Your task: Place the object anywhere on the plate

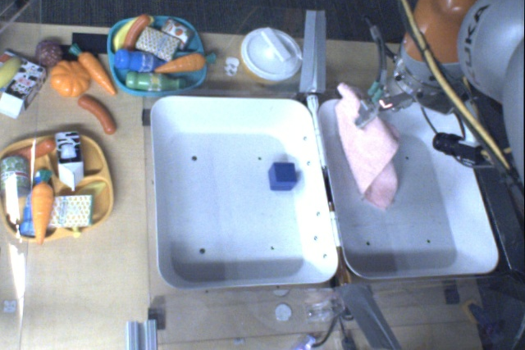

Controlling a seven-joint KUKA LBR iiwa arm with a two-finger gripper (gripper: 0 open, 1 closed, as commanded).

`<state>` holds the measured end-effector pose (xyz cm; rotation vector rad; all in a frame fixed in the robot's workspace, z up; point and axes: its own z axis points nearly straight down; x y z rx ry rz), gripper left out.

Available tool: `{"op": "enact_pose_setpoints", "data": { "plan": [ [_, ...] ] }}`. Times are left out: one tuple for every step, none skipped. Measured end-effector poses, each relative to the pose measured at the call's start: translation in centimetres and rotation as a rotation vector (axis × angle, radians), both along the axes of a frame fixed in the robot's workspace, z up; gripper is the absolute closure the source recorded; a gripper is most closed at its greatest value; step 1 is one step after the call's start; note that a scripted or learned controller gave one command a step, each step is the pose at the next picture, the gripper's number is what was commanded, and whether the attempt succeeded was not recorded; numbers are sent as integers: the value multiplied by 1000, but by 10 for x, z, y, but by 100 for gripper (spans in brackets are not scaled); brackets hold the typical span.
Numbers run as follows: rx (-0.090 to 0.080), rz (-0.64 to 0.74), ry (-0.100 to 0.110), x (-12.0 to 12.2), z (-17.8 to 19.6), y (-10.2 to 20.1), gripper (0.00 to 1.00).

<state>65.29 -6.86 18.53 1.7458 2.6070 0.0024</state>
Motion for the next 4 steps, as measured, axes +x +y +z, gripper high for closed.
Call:
{"op": "enact_pose_setpoints", "data": {
  "plan": [
    [0, 9, -1, 2, 40, 2, 100],
    [0, 412, 1, -11, 31, 53, 100],
    [-1, 813, 1, -22, 24, 102, 100],
    [-2, 1183, -1, -37, 35, 153, 100]
  ]
}}
